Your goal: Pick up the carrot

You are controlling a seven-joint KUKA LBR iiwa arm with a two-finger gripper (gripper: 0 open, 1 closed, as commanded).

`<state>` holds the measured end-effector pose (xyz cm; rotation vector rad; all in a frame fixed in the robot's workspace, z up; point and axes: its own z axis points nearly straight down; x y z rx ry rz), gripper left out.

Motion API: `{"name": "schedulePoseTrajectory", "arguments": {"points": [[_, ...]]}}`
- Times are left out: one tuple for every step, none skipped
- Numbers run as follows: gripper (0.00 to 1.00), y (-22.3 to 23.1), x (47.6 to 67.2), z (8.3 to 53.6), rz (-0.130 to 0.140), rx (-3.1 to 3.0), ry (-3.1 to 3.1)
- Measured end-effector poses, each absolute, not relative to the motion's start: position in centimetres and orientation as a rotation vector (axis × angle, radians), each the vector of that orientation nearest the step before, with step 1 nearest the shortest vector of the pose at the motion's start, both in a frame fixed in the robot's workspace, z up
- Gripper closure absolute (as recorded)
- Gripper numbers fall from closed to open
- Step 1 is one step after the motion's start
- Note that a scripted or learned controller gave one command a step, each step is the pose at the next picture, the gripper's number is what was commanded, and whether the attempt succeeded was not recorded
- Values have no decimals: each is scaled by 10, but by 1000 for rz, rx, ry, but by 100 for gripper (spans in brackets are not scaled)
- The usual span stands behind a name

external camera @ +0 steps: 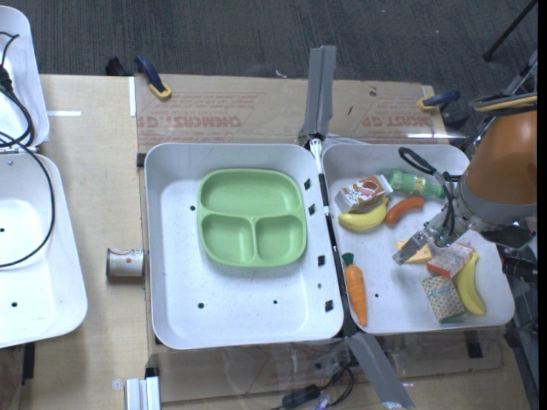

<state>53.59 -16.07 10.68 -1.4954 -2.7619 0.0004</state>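
1. Grey arm [504, 165] with an orange band, reaching in from the right over the right bin [395, 301].
2. Jaws low over the middle of that bin, just at a yellow wedge [413, 252]; cannot tell whether wide or narrow, or whether gripping anything.
3. Carrot [355, 290] lying in the right bin along its left wall, near the front corner, green top toward the back and tip toward the front; well apart from the jaws and touching nothing else.
4. Also in the right bin:
   - a banana [363, 219] with a printed packet [361, 191] just behind it
   - a red sausage [403, 209] beside the banana's right end
   - a green bottle [415, 183] on its side near the back wall
5. At the right end of the same bin: a red-and-white block [449, 260], a second banana [470, 285] and a patterned block [443, 300], close together.
6. In the left bin [162, 229]: a green divided plate [253, 217], flat, toward the back of the middle.
7. On the worktop [94, 143]:
   - a small can [126, 263] on its side, just left of the left bin
   - a blue clamp [152, 77] at the back edge
   - another clamp [440, 101] at the back right
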Motion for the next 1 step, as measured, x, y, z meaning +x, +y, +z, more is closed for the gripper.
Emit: {"name": "schedulePoseTrajectory", "arguments": {"points": [[0, -198, 612, 92, 0, -1550, -2733]]}}
